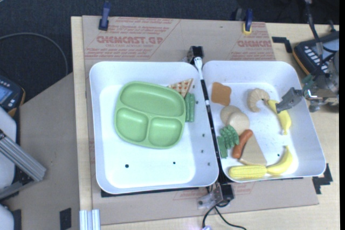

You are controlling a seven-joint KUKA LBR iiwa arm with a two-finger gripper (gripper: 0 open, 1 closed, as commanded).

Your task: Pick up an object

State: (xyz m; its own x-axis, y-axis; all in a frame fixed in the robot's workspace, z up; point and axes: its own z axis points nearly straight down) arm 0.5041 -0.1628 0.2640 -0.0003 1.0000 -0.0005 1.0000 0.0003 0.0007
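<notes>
A: Where was the end effector (291, 97) at that point?

B: Over the right bin (308, 132), near its right wall, just above the small banana (284, 120). Whether it was spread or closed, I couldn't tell; the tip was dark and small from that angle, and nothing was plainly between it.

A: So which object looked likeliest for the pick?

B: My guess was that small banana, lying close under the tip. Beside it sat a croissant (257, 98); further down were a larger banana (282, 162) and a corn cob (248, 172) along the front wall.

A: How would they handle?

B: They looked like toy food, so probably light, hard and smooth, apt to slip or roll. I'd have taken the banana across its narrow middle, not at the tapering ends. The bread slice (220, 93) lay flat and would be awkward to get under.

A: And the left bin (145, 171)?

B: A green divided plate (149, 114), with a waffle piece (181, 86) at its upper right edge.

A: Any writing?

B: The board on the surface (129, 39) read "CHEMCAST G P" in red, repeated at upper right, partly hidden.
</notes>
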